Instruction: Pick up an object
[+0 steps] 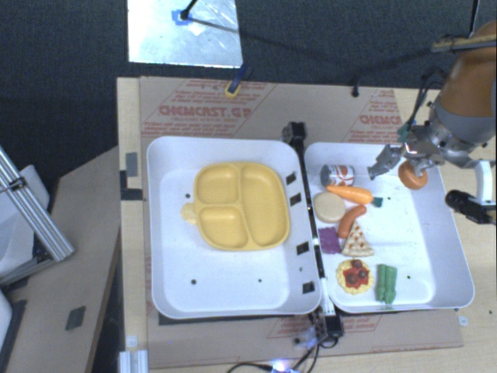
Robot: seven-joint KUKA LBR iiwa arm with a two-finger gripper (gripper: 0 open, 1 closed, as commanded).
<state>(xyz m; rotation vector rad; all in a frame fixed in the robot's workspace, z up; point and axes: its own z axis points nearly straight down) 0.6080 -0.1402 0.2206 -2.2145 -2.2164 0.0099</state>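
Note:
My gripper [403, 160] hangs over the far right part of the right bin [446, 247], at the end of the grey arm with its orange band [470, 84]. A round orange toy fruit [414, 177] sits right under the gripper, touching or very close to it. To the left lie a small can [339, 175], a carrot [351, 194], a pale round bun [328, 207] and a sausage [351, 219]. Nearer the front are a purple piece [329, 242], a pizza slice [358, 243], a small spaghetti plate [354, 277] and a green vegetable [386, 282].
The left bin [167, 270] holds a yellow divided plate [237, 206]. A black clamp bar [308, 216] runs between the two bins. A black fitting [470, 205] sticks in over the right bin's right rim. A shiny sheet [184, 20] lies beyond the bench.

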